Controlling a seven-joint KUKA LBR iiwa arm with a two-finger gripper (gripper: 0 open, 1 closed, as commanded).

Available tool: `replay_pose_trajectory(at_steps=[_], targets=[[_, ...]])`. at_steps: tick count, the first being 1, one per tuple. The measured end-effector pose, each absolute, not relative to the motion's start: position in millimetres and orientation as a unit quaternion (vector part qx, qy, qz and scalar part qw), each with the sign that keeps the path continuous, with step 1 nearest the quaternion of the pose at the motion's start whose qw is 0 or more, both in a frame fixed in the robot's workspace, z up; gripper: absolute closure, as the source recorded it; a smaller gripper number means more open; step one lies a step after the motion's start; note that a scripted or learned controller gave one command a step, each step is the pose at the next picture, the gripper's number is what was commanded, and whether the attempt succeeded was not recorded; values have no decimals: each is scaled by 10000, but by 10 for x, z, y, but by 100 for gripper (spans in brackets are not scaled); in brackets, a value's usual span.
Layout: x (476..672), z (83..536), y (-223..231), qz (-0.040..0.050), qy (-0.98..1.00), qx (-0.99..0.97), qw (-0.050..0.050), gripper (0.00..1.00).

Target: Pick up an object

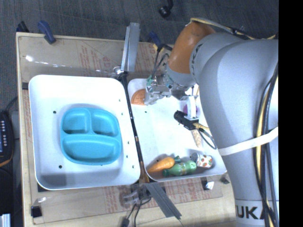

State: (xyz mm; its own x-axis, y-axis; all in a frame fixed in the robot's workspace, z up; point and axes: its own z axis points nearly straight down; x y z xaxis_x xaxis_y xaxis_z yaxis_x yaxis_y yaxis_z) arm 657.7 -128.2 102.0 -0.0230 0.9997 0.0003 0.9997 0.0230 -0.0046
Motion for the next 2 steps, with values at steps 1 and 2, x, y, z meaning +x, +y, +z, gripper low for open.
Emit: replay_pose_trajectory(at_steps=[1,2], targets=[[6577,1018,-1277,16,-7154,-6987,21,0],[6584,1120,-1255,19,-7189,-6952,21,100]])
